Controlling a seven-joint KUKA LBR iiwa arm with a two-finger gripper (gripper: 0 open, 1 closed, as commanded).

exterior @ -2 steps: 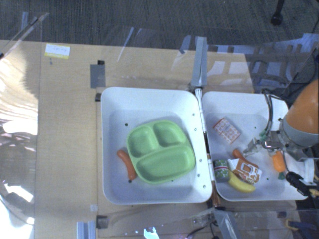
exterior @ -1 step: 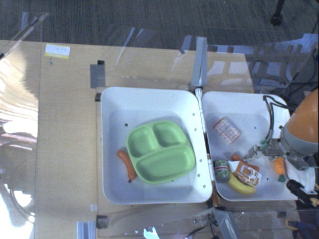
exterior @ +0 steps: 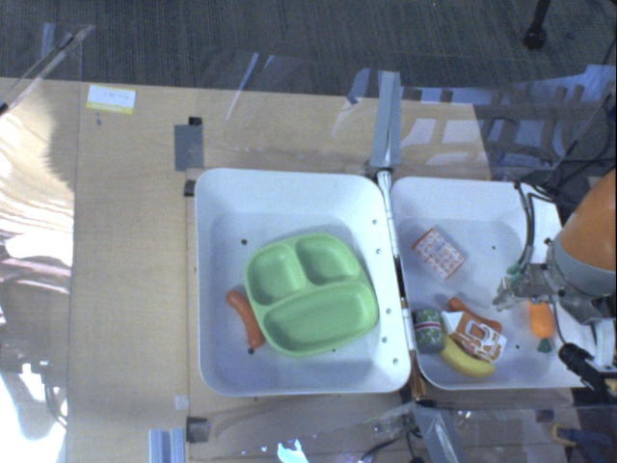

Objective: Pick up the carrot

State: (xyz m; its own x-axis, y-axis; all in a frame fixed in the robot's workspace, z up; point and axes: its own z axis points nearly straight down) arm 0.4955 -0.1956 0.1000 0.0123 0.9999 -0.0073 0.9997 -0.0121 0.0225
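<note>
My fingers (exterior: 529, 295) hang over the right-hand side of the right bin (exterior: 453, 184), below the orange band of my wrist at the picture's right edge. The carrot (exterior: 542, 320) lies in that same bin, just beside and a little nearer the front wall than my fingers, a short orange piece with a small green end toward the front. It looks close enough to be touching them, but I cannot tell whether it sits between them, nor whether they are open or closed, because the grey wrist parts hide the tips.

To the carrot's left, well inside the bin, an orange and white carton (exterior: 476, 335) rests against a banana (exterior: 466, 359), and a small green can (exterior: 428, 328) stands just beside them near the wall between the bins. A pink checked packet (exterior: 439, 253) lies further back, apart from the rest. Nothing lies between the carrot and my fingers.

The left bin (exterior: 289, 177) holds a green divided plate (exterior: 310, 293) with a reddish sausage (exterior: 245, 318) along its left edge. Both bins sit on the pale worktop (exterior: 116, 258)
</note>
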